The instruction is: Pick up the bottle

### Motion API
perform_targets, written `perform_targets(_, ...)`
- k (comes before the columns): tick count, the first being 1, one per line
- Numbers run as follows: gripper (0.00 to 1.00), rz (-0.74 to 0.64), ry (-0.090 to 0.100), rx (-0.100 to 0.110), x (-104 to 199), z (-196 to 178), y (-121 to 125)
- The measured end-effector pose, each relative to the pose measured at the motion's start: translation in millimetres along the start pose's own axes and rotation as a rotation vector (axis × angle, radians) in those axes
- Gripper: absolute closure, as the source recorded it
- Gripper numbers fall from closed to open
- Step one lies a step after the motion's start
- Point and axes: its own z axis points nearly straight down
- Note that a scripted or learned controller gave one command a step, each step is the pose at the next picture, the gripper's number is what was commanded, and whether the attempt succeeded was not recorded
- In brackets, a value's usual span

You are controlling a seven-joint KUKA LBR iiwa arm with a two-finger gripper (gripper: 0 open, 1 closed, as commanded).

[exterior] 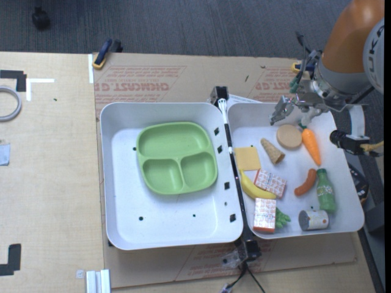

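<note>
The green bottle (325, 190) lies in the right bin (348, 224), near its right wall, beside a sausage (305, 182). The jaws (293, 110) hang released above the bin's far edge, holding nothing.

**Toy food in the right bin, a divided plate in the left**

A green divided plate (177, 157) sits in the middle of the left bin (116, 182). In the right bin (345, 221), a carrot (311, 146) and a tan disc (289, 137) lie near the far edge, with a cone (272, 151) beside them. A cheese slice (247, 159) and a banana (253, 188) lie along the left wall. A sausage (305, 182) rests mid-bin. A can (314, 220) lies at the near edge.
</note>
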Motion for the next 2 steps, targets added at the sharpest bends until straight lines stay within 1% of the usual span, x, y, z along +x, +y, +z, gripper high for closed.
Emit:
perform_targets(1, 1.00, -0.002, -0.001, 0.000, 0, -9, 0)
perform_targets(2, 1.00, 0.220, 0.000, 0.000, 19, -23, -62)
